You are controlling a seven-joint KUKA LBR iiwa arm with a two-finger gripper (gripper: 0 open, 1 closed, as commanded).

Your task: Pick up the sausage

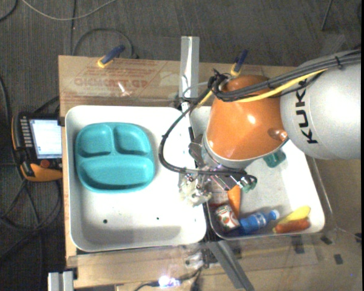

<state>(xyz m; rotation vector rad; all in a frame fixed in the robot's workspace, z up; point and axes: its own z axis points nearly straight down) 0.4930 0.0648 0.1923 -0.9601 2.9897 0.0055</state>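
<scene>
The grey arm with its orange band reaches over the right bin. Its gripper hangs low at that bin's left wall, near the divider between the bins. A reddish-orange, sausage-like piece lies along the right bin's front edge, well to the right of the gripper. A brown-red item lies just below and right of the gripper, and I cannot tell which of the two is the sausage. The wrist hides much of the bin's left half.
The right bin also holds an orange carrot-like piece, a blue bottle, a yellow piece and a teal object. In the left bin lies a teal divided plate. Cables loop around the wrist.
</scene>
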